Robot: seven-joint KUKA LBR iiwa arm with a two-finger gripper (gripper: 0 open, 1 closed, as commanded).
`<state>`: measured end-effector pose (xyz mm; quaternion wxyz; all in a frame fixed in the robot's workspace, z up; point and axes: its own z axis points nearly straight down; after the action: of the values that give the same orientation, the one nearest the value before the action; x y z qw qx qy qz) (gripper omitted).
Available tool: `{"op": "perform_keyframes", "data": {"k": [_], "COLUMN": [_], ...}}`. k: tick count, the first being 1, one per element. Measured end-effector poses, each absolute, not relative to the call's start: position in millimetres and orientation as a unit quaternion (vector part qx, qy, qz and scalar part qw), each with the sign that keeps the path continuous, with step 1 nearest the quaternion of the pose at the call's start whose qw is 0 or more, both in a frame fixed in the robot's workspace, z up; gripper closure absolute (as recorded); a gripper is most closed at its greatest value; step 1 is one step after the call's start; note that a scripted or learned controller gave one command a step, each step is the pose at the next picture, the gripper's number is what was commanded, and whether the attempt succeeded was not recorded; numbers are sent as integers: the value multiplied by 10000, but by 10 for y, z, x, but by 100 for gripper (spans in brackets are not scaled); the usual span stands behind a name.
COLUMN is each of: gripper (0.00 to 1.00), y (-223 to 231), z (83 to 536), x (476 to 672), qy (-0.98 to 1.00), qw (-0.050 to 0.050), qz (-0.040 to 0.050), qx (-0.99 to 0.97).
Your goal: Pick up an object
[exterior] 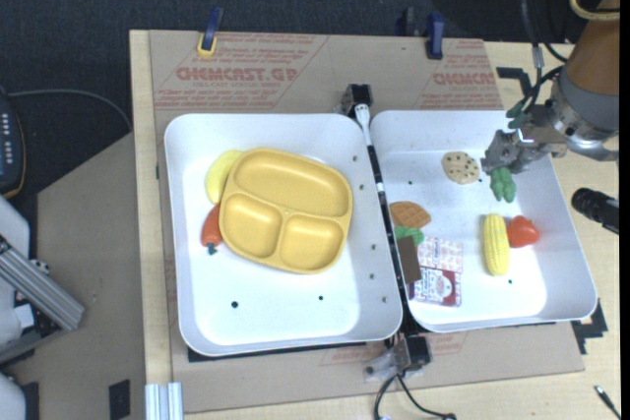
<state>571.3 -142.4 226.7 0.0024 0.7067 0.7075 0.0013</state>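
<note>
— So where is the gripper (504,157) sitting right now?

— It is hanging over the far part of the right bin (551,295), with the arm (591,84) reaching in from the right. Whether it is open or closed, I cannot tell; the tip is too small and dark.

— And what is lying closest to it?

— A small green toy (504,185) is lying just under the gripper's tip, on its near side, seemingly touching it. Whether it is actually being gripped I cannot say. A round cookie (460,167) is lying just left of the gripper, close beside it.

— Anything else in that bin?

— Nearer to us, a yellow corn cob (495,244) is lying lengthwise, with a red tomato (523,231) touching its right side. Both are lying near the gripper but apart from it. Further left, a brown bread piece (409,213) is sitting by the bin's left wall, and a red-and-white packet (438,271) is lying nearer, below it.

— And the left bin (197,290)?

— It is holding a yellow divided plate (285,210), with a banana (222,173) and a red pepper (212,229) peeking out from its left edge, all well apart from the gripper.
</note>
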Motion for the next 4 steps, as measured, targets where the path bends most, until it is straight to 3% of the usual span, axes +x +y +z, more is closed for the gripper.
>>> {"op": "perform_keyframes", "data": {"k": [3, 4], "gripper": [100, 100], "y": [-329, -271], "z": [2156, 2203], "x": [4765, 4860], "qy": [7078, 7076], "qw": [-27, 7], "qz": [-11, 5], "qx": [7064, 7066]}}
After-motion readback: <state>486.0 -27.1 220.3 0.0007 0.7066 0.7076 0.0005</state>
